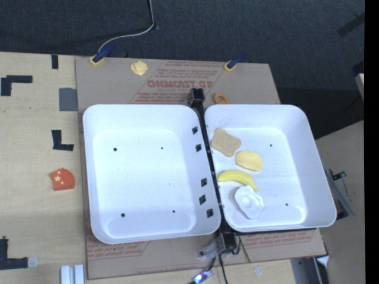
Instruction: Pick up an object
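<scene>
Two shallow white bins side by side on a brown board, seen from above at a slant; the left bin fills the centre-left of the frame, the right bin the centre-right, their inner rims touching along a line of black clips.

Four things lie in the right bin, all crowded toward its left side, near the shared rim: a tan slice of bread uppermost; a pale yellow oval piece just below and to its right; a banana under that, its curve close to the oval piece; a white lumpy thing lowest, touching or nearly touching the banana's right end; the rest of that bin's floor lies open to the right.

Outside the bins: a small yellow lump on the board at upper left; a small orange ring just above the right bin's upper rim; a red block on the bench at far left; a white cable across the dark cloth at the top; two blue-and-yellow clamps at the board's upper corners.
</scene>
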{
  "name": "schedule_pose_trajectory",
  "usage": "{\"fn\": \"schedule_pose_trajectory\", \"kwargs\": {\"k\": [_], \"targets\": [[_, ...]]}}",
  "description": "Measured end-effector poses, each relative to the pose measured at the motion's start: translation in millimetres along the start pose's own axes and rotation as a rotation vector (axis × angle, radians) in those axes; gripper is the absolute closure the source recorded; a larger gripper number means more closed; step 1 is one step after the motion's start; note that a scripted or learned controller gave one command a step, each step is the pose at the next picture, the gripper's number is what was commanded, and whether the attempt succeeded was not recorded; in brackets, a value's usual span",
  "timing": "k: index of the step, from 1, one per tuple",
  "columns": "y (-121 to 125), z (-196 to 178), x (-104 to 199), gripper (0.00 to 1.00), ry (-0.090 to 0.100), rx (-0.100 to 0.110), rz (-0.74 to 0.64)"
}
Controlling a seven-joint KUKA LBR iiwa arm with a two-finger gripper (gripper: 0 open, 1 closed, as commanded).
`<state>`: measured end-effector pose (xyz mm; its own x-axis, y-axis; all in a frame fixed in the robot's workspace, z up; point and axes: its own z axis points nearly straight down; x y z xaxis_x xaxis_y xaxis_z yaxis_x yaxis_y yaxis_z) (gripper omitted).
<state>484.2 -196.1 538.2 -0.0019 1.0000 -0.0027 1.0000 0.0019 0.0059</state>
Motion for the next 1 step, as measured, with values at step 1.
{"fn": "schedule_pose_trajectory", "kwargs": {"k": [1], "targets": [[-0.6,90.1,100.2,1.0,0.007,0.016,-0.009]]}}
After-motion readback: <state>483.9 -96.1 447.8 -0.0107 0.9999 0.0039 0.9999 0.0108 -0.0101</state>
